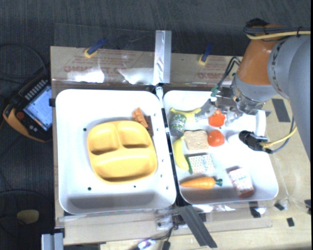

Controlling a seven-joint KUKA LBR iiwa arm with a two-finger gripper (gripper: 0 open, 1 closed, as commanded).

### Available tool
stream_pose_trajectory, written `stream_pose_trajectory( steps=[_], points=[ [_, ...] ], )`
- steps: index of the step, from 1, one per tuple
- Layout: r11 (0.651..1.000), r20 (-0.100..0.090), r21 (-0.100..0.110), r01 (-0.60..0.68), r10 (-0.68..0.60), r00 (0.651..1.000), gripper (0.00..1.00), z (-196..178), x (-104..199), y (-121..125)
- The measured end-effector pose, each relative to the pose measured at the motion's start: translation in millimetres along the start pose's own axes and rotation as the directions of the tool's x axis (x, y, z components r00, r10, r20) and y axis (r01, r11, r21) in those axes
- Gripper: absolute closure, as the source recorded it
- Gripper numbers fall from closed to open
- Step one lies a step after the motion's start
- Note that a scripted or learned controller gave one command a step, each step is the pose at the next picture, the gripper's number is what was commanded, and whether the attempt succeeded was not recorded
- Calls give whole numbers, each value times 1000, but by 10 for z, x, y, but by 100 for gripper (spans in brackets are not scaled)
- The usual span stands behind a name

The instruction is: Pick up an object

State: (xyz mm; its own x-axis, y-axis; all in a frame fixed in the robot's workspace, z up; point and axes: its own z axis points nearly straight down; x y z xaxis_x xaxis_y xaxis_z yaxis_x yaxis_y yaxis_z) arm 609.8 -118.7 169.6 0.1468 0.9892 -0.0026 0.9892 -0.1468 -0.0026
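My gripper (pixel 217 114) hangs over the back of the right bin (pixel 261 191), reaching in from the right. Its fingers (pixel 202 112) stand apart, one on each side of a small red tomato (pixel 217 120) that sits just under the wrist; whether they touch it I cannot tell. A second red tomato (pixel 215 138) lies just in front of it, beside a slice of bread (pixel 195 139).
The right bin also holds a yellow banana (pixel 183 110), a green can (pixel 177 123), a yellow piece (pixel 180 156), a dotted packet (pixel 201 164), a carrot (pixel 198 182) and a small box (pixel 240 180). The left bin (pixel 73 191) holds a yellow divided plate (pixel 122 150) and a brown item (pixel 141 117).
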Motion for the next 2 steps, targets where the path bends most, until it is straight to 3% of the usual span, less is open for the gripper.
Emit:
stream_pose_trajectory(
  steps=[1, 2],
  points=[
    [985, -4, -3, -174, 174, 985, 0, 702, -364, -40],
    [985, -7, -2, -173, 173, 985, 100, 618, -349, -36]
  ],
)
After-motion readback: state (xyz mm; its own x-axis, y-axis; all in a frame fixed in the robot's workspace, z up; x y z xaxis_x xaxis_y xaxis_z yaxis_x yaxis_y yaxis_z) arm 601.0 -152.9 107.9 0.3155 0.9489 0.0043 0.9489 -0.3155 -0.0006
